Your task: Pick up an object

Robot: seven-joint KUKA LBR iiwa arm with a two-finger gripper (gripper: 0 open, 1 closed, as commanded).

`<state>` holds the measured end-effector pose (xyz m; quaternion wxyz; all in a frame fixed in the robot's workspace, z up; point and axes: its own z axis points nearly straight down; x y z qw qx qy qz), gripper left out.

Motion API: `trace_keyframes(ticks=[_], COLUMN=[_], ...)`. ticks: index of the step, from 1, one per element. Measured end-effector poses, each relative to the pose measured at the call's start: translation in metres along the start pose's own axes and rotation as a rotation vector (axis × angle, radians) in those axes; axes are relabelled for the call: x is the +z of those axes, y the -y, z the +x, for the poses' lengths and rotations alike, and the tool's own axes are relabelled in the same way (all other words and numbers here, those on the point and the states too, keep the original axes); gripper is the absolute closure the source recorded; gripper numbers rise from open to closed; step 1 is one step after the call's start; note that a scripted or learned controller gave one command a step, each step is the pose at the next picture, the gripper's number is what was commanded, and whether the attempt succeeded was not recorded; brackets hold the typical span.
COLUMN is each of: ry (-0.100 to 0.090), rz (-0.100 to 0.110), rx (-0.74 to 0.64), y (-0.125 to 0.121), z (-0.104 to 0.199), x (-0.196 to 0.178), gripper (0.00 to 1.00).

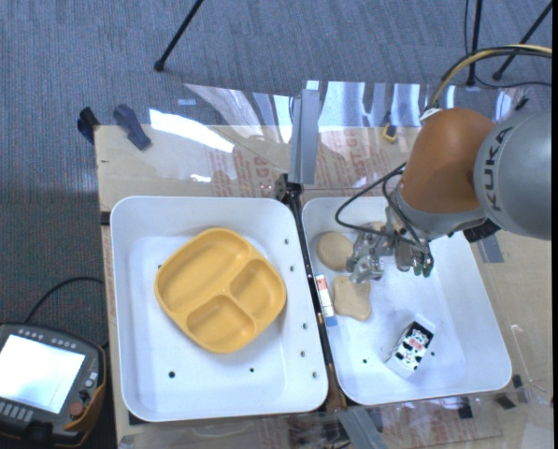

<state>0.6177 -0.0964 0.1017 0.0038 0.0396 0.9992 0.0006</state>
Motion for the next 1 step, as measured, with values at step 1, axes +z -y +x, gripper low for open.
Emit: trace_keyframes(ticks=[1], ry=[-0.004], rz=[-0.001], rx=[-0.261], y=[-0.0602], z=[0.0714], x=[-0.0880], gripper=[1.00])
